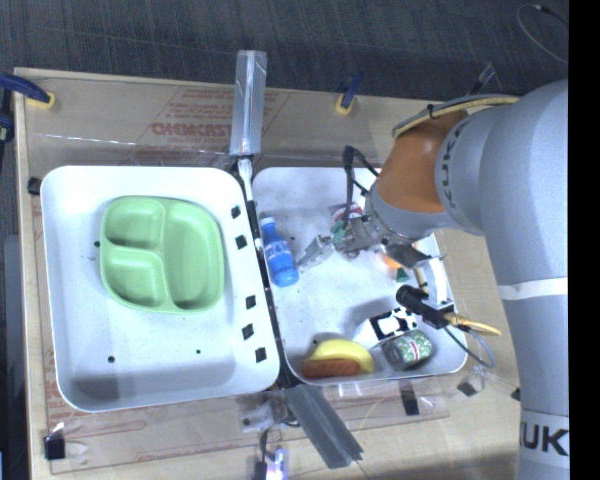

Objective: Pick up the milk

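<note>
The milk [392, 322], as best I can make out, is the small black-and-white patterned pack near the front right corner of the right bin [320, 298]. It is partly shaded, so I would not swear to it. It lies touching, or very nearly touching, a green can [413, 349] just in front of it, and a yellow-and-red piece of toy fruit [338, 358] rests against the bin's front wall a little to its left. Things crowd that corner, probably because the shallow walls stop them there, and that leaves little free room around the pack for a clean grip.

Further back, a blue bottle [277, 253] lies on its side close to the divider between the bins, well apart from the milk.

The claw [320, 248] is low over the middle of the right bin, nearer the bottle than the milk. From here I cannot tell whether it is wide or narrow, since cables and glare muddle it, and I see nothing held in it. The grey arm [500, 168] reaches in from the right, bent down steeply, which suits a bin with low sides.

The left bin [80, 368] holds only a green divided plate [163, 253], lying flat (no part in this job). Both bins sit snug side by side on the worktop [130, 118], clamped at the edges, presumably so nothing shifts when the arm nudges them.
</note>
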### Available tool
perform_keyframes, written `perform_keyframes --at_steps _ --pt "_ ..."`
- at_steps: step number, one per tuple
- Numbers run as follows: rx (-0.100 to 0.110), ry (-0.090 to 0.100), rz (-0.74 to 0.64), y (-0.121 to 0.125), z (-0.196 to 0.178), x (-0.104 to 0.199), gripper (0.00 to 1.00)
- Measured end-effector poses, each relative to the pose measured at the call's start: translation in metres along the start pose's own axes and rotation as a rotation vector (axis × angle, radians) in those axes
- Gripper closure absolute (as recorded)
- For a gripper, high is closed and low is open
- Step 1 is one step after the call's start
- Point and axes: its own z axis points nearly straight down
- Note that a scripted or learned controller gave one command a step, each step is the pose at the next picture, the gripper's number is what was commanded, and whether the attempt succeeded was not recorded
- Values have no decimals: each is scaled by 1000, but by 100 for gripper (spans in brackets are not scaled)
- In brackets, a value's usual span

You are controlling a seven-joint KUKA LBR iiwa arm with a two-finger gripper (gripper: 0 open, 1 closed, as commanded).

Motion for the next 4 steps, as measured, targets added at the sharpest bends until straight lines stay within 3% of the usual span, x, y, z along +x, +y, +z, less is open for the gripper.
perform_keyframes --at_steps 1,2,3,4 --pt "-2 0 -15 27 -2 -35 0" --pt "-1 1 490 80 -60 23 0" --pt "1 1 404 10 0 -4 0" --pt "3 1 417 5 0 16 0"
